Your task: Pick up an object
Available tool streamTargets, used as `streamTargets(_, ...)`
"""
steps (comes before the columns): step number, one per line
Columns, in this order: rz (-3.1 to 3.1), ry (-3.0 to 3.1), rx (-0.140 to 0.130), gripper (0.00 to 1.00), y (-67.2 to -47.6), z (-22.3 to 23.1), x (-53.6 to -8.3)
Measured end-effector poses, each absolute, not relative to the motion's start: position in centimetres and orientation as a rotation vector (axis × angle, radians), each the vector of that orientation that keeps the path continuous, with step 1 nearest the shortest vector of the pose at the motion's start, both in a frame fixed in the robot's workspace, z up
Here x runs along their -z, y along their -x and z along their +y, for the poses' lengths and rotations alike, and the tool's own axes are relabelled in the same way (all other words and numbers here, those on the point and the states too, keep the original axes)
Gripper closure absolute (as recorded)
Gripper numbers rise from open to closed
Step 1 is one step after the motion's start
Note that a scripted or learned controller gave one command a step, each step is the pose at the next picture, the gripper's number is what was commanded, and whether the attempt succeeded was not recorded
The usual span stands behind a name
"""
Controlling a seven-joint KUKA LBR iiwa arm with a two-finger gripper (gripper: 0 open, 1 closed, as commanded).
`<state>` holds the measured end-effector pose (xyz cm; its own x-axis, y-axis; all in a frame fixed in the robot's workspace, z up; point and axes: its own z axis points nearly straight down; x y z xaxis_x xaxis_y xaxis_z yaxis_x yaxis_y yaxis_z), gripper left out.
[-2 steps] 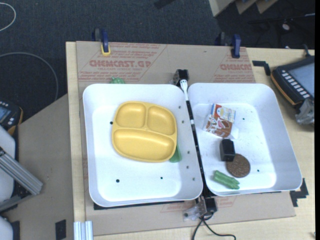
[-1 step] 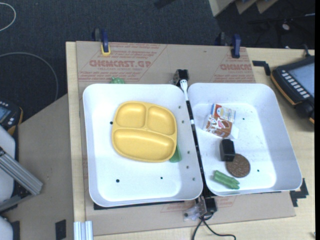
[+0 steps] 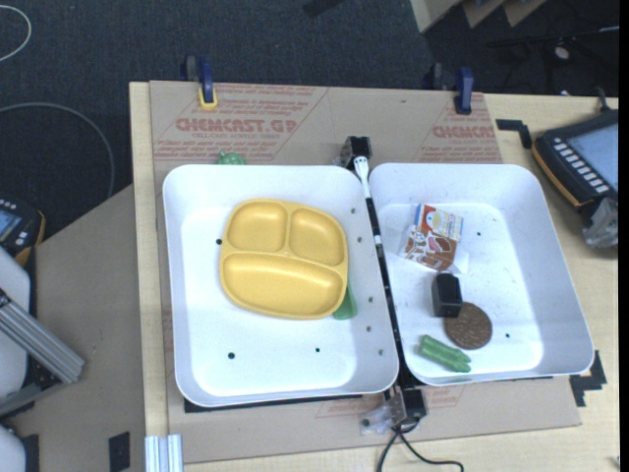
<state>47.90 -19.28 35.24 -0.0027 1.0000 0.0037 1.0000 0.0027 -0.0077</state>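
I see a brown board clamped on the desk, two white bins on it, dark carpet behind.

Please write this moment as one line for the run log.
left bin: yellow divided plate | right bin: snack packet, black block, brown disc, green piece | nothing lifted

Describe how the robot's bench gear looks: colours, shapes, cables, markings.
Two shallow white bins with rounded corners and small black dots sit side by side: the left bin and the right bin as viewed. Under them lies a brown board printed with red CHEMCAST lettering, held by two blue clamps. A black cable trails from the near edge.
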Motion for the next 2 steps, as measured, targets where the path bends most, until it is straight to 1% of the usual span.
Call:
streamTargets(1,-2.226,2.232,0.003,1.00,-48.0,-22.6,-41.4)
streamTargets(2,-2.223,2.211,-0.002,1.00,-47.9,-17.0,-35.1)
